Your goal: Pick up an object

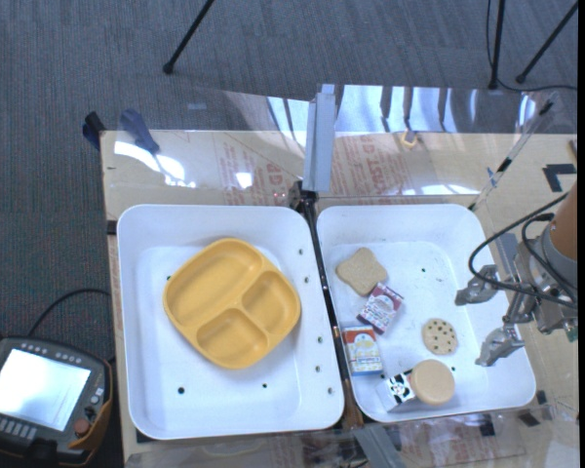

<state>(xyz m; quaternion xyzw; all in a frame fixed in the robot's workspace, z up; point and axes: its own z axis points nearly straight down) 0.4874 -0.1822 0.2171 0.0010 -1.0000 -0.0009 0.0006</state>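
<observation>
Both white bins (136, 261) look like smooth plastic with a soft shine. The yellow plate (232, 303) with three parts looks like smooth matt plastic. The bench (205, 164) is brown like cardboard, with a shiny clear sheet over it that throws back light. The toast slice (361, 270) and the cookie (439, 336) look rough and dull. The two small packets (380, 308) look like printed paper. The tool (489, 322) looks like grey metal.

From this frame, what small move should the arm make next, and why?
Probably a short move left and down toward the cookie. The gripper hangs open at the right bin's right side with nothing between its fingers, and the cookie lies flat, apart from its neighbours, nearest of all.
</observation>
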